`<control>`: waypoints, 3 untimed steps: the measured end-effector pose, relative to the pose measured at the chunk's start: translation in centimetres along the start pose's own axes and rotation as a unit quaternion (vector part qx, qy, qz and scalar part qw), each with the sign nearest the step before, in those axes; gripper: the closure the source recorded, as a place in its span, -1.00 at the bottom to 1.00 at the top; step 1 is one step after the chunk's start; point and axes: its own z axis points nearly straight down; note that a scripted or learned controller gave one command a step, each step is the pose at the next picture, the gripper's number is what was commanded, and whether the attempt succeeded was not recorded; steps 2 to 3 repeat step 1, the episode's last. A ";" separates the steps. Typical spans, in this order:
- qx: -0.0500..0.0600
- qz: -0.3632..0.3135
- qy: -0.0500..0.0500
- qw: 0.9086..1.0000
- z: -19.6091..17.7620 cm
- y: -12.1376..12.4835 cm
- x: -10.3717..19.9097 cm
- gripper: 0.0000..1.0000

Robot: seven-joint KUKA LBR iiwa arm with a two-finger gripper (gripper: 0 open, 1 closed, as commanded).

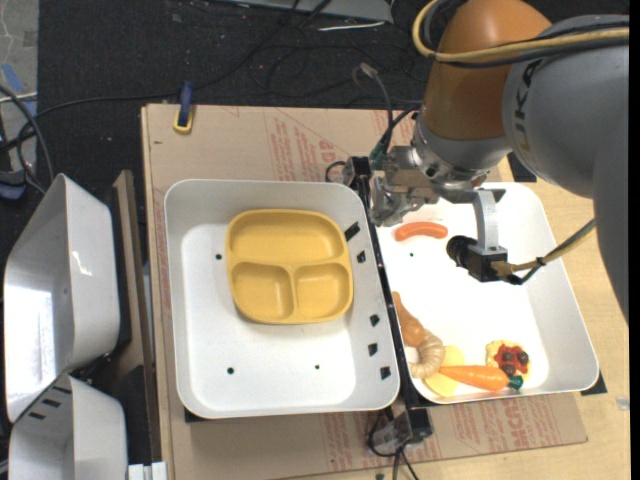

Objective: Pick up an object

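i see the gripper [392,200] over the right bin's [560,268] far-left corner, beside the sausage [420,231]; its opening i cannot tell; bin centre lies bare.

Jaws perhaps behind arm [520,78]

One fixed camera looks down at a slant on the desk [250,128], taking in both bins [190,298], arm [560,88] entering from the right.

Grey arm [570,98] reaching in from right, orange band above wrist, pincer [388,206] pointing down.
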 end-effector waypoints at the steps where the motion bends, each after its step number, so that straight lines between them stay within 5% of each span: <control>1: 0.001 0.000 0.000 1.000 0.4 -2.4 4.8 1.00; 3: 0.001 0.000 0.000 1.000 0.4 -2.4 4.8 1.00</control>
